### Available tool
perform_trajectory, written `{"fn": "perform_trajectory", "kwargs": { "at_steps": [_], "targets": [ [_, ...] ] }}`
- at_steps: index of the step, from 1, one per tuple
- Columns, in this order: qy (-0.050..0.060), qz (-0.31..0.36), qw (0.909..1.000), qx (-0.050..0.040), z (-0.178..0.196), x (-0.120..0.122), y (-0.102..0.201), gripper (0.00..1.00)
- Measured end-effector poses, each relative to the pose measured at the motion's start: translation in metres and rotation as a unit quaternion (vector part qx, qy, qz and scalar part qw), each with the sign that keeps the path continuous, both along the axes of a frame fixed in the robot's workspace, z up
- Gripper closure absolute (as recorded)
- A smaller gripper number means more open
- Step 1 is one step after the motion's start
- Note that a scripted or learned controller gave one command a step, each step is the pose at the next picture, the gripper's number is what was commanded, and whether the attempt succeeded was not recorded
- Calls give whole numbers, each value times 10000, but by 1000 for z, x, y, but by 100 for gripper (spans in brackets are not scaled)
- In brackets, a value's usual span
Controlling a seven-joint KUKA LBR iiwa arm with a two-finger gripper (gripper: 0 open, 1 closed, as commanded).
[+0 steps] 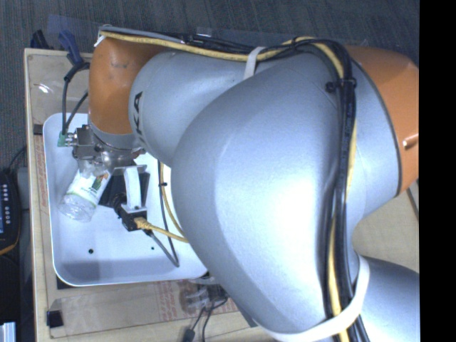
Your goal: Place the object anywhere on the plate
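Bottle [80, 193], a small clear plastic one with a white and green label, lies tilted in the left white bin [107, 269], near its left wall, and the gripper [107, 173] sits right over its upper end. Whether the tool has actually clamped it or is just parked against it can't be told, since the wrist hides that spot. It looks light, see-through and probably empty, so thin walls that flex and a slick round body that could roll or squirt out; taking it across the labelled middle seems the safest bet, not the neck. The orange band [114, 84] and big grey arm [285, 191] cover most of the bench, and no plate can be made out behind them. A yellow cable [167, 235] trails across the bin floor just beside the bottle and might snag.
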State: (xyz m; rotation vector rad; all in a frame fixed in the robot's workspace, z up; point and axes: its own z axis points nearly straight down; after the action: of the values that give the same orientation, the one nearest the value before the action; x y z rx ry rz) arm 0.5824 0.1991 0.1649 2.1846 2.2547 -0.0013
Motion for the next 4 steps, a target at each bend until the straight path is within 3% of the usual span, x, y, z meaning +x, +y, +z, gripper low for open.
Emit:
{"fn": "perform_trajectory", "kwargs": {
  "at_steps": [1,2,3,4],
  "targets": [
    [13,170,9999,12,52,38,-51,100],
    [4,1203,9927,11,53,55,-36,100],
    [15,460,9989,11,-23,61,-56,100],
    [27,-207,9998,5,-74,44,-81,100]
  ]
}}
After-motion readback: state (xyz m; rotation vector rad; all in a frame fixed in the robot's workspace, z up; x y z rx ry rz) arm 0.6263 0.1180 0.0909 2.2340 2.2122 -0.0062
